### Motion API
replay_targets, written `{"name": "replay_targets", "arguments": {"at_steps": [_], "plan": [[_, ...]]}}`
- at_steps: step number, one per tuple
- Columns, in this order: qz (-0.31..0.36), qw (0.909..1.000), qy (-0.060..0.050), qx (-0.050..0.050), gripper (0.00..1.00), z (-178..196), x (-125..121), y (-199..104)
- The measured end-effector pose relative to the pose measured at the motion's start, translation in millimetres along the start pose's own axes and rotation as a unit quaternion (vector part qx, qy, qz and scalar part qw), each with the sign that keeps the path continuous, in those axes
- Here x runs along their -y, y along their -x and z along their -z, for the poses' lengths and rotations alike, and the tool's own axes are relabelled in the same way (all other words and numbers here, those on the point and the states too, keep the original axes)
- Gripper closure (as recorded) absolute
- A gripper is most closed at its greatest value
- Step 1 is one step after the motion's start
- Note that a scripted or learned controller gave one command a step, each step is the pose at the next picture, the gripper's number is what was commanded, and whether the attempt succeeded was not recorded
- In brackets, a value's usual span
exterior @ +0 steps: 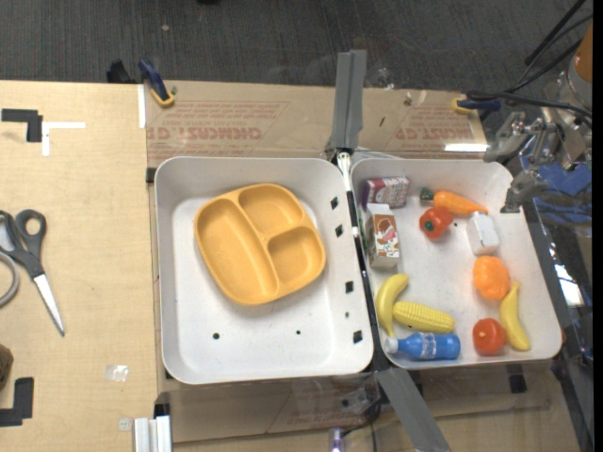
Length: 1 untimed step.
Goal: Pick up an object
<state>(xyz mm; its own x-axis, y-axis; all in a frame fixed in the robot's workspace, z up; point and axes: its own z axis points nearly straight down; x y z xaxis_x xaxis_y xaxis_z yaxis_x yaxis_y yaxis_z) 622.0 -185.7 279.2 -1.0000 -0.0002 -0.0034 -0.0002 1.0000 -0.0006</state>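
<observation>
We see the metal gripper [528, 163] at the right bin's [546, 281] far right corner; we cannot tell its grip. Inside lie 2 yellow bananas [388, 299], a round orange fruit [491, 278], and a blue plastic bottle [426, 347]. A yellow 3-part plate [259, 243] sits in the left bin [254, 347].

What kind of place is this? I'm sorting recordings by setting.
Probably a robotics lab bench: two shallow white bins taped to cardboard, plastic toy food such as a yellow corn cob, and grey-handled scissors on the wooden benchtop.
</observation>
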Motion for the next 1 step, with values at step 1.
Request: {"name": "replay_targets", "arguments": {"at_steps": [1], "plan": [[-0.060, 0.9982, 0.000, 0.000, 0.00, -146.7, 9.9, -35.0]]}}
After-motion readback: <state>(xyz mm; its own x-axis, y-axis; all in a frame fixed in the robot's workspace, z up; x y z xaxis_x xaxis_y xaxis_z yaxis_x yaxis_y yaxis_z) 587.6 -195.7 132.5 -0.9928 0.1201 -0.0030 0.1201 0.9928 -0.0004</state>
